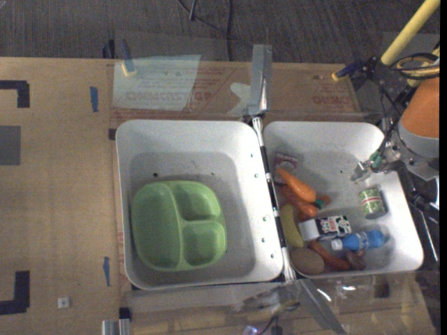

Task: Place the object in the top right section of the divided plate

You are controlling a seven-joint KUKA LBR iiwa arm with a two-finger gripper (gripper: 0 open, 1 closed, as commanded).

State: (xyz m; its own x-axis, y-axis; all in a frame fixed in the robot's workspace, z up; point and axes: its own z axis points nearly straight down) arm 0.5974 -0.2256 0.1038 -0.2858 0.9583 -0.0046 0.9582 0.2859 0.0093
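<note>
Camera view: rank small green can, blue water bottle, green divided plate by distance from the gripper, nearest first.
1. Small green can, right bin, just below the gripper.
2. Blue water bottle, right bin, nearer the front wall.
3. Green divided plate, left bin, far across.

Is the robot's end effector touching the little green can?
Apart. The camera view shows bare white bin floor between the end effector, which is up near the right bin's far corner, and the green can below it.
</note>
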